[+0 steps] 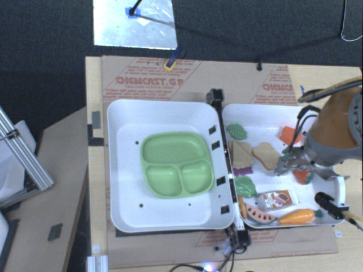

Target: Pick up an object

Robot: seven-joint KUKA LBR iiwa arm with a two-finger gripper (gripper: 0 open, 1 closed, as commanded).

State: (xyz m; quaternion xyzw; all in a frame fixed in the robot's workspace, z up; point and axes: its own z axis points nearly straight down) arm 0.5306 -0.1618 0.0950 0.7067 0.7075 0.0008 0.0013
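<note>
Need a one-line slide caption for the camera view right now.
KUKA arm's gripper low in the right bin beside toy bread; green tray in left bin.

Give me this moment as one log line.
arm: over right bin | claw: low beside bread slice | left bin: green tray | carrot: front edge

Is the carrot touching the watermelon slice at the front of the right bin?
Touching, it seems: in the camera view the carrot's left tip meets the watermelon slice's right end with no white bin floor visible between them.
</note>
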